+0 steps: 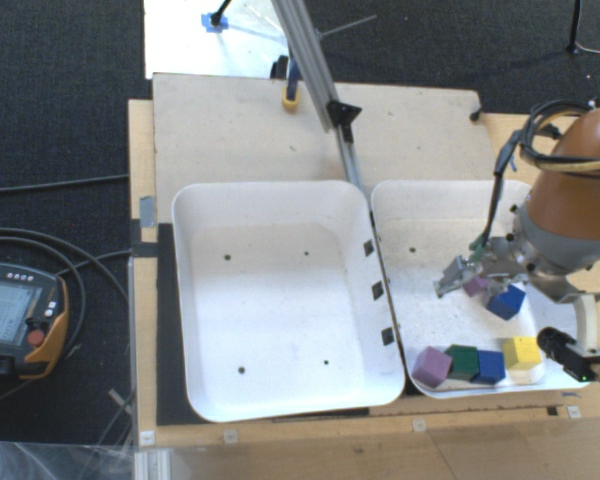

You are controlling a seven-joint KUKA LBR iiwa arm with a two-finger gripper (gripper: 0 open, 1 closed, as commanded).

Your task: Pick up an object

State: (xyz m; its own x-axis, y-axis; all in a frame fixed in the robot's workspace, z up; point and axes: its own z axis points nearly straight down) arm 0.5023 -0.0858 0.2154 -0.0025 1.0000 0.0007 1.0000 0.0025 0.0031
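Purple block [431, 365] at bin's [420, 218] near rim; hand [467, 277] partly hidden, grip impossible to tell.

Wooden bench [240, 128] — two white bins side by side: left bin [280, 298], right bin [420, 218].

Gripper [467, 274] low in right bin [420, 218], beside blue cube [506, 301]. Purple [431, 366], green [463, 360], blue [490, 367], yellow [523, 354] blocks along front wall.
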